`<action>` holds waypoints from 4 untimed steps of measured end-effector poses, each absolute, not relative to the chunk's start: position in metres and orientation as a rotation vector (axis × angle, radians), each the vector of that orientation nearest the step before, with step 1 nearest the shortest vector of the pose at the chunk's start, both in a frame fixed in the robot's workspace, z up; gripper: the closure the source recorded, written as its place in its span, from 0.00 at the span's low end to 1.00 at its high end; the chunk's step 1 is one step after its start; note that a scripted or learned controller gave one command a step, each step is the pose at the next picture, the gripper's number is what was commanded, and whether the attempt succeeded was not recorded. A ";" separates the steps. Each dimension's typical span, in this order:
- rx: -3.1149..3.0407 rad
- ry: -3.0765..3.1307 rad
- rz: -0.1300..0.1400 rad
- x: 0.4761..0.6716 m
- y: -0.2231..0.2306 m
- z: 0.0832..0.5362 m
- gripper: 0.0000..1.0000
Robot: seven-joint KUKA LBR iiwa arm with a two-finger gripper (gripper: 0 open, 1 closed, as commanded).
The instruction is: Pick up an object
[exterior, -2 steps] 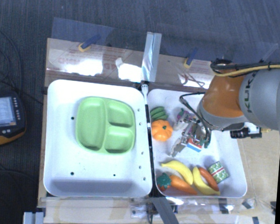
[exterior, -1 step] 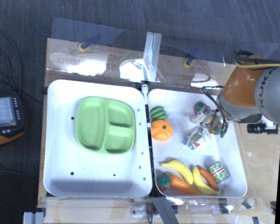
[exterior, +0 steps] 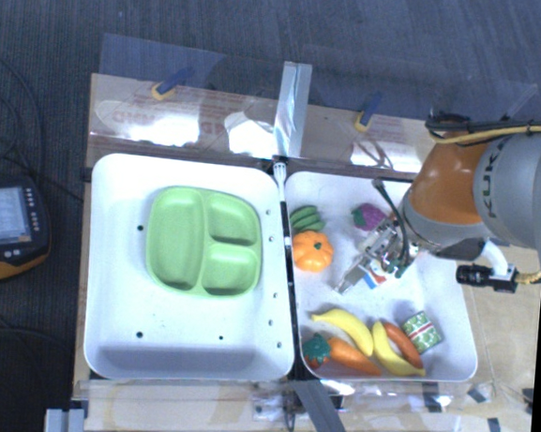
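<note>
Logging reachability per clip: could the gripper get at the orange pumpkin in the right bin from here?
Probably yes. The pumpkin sits apart against the bin's left wall, open from above, with bare floor between it and the gripper. Only the green vegetable lies close behind it.

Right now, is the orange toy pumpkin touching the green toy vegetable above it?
Touching. In the camera view the orange toy pumpkin sits against the green toy vegetable, with no white bin floor between them.
</note>
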State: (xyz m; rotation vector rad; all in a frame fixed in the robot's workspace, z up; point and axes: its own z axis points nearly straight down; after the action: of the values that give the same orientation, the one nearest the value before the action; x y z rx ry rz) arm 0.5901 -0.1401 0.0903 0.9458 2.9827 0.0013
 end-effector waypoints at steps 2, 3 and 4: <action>1.327 2.833 0.002 0.593 -0.163 0.090 0.00; 1.587 2.696 0.004 0.566 -0.137 0.090 0.00; 1.704 2.620 0.008 0.527 -0.150 0.091 0.00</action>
State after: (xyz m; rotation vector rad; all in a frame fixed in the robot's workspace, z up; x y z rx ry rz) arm 0.5274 -0.1503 0.0908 1.7043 2.6198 0.0076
